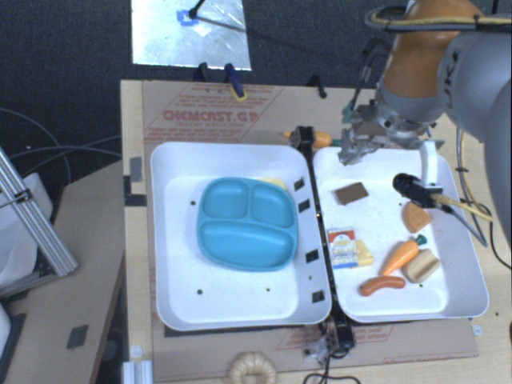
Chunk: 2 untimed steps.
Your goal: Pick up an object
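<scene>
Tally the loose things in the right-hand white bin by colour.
Brown: 1, flat brown square
Orange: 2, orange toy carrot and orange rounded piece
Red: 1, red toy sausage
Tan: 1, tan toy bread loaf
Yellow: 1, yellow flat slab
Red-and-white: 1, small printed carton
Total: 7

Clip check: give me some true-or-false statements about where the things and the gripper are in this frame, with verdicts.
1. The blue plate lies in the left bin. True.
2. The carrot lies on the blue plate. False: it lies in the right bin, next to the sausage.
3. The gripper is at the far edge of the right bin. True.
4. The gripper holds the brown square. False: the square lies flat on the right bin's floor, apart from the gripper.
</scene>
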### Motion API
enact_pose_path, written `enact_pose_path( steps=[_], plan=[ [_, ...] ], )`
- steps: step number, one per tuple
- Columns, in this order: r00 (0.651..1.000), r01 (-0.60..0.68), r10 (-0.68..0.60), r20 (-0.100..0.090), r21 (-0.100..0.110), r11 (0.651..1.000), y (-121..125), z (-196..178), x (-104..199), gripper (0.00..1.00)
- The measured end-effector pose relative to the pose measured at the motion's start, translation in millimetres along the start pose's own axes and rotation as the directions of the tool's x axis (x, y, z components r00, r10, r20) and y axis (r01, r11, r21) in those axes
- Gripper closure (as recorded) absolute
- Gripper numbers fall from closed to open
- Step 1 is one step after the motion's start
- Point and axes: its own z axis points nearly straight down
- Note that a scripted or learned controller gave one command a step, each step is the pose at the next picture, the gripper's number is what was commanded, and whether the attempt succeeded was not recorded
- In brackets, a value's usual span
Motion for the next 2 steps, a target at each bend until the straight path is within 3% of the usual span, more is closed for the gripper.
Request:
enact_pose_path(
  steps=[1,2],
  plan=[
    [1.000,-0.003,0.003,0.001,0.000,1.000,5.7,22.1,25.8,1.00],
    [1.000,-0.003,0.003,0.000,-0.001,1.000,11.3,4.2,34.7,1.00]
  ],
)
